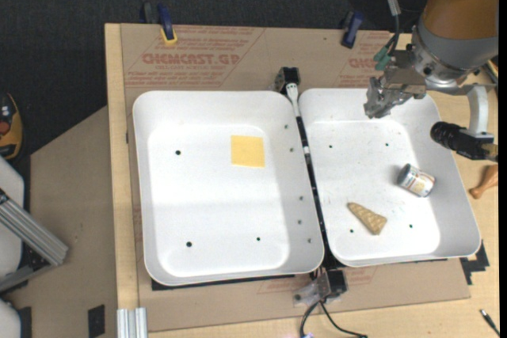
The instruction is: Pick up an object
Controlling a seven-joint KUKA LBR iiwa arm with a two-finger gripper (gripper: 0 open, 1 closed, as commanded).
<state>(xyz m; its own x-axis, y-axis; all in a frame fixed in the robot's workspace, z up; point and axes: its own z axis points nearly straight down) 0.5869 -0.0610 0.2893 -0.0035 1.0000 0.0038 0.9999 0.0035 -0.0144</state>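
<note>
Pincer (380, 108) hovers above right bin (348, 103) far rim; finger state: cannot tell. Small can (416, 181), nearer: likely light, rigid, rolls; grasp across its sides.

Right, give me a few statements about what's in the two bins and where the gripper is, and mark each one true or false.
1. The yellow square lies in the left bin. True.
2. The small can stands upright in the left bin. False: it lies on its side in the right bin.
3. The cone-shaped piece lies in the right bin. True.
4. The gripper is touching the yellow square. False: it is at the right bin's far edge.
</note>
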